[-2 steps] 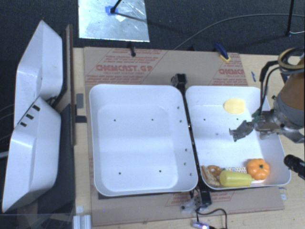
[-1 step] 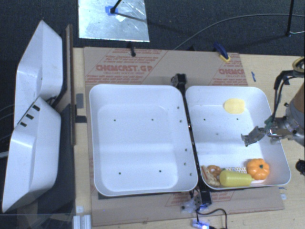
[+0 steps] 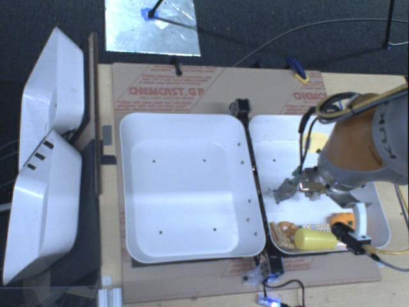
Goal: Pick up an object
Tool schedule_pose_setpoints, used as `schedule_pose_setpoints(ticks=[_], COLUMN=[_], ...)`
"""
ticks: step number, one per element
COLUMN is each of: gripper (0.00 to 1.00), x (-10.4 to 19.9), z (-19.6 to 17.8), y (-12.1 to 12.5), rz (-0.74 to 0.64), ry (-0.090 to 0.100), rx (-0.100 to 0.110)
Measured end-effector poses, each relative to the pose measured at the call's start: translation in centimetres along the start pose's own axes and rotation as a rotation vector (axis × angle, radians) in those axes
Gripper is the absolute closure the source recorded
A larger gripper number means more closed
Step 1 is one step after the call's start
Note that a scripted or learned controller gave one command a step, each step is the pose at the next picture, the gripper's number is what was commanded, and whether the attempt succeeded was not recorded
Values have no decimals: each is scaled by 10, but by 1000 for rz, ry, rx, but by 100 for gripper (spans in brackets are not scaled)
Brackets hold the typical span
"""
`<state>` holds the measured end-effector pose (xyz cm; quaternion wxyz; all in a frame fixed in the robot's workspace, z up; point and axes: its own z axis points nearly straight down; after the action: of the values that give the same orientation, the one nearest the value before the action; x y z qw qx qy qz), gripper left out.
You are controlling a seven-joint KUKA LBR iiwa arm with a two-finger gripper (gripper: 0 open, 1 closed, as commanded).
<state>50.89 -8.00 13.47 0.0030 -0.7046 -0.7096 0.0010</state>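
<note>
Where gripper hovers — yellow object just below-right.

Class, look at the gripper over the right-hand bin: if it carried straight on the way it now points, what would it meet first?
The gripper points left and downward, so it would probably first meet the bare white floor of the right bin, short of the divider between the bins. Depth is hard to judge here.

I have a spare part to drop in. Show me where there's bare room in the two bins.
The left bin has bare floor wall to wall. In the right bin, the patch along the divider is free; its near edge is crowded with a yellow bottle, and the gripper hangs mid-bin.
</note>
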Motion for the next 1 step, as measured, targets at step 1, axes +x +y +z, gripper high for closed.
schedule_pose_setpoints(ticks=[1], gripper=[0], x=[-4], z=[-79], y=[26], rz=[6], ry=[-3], rx=[-13])
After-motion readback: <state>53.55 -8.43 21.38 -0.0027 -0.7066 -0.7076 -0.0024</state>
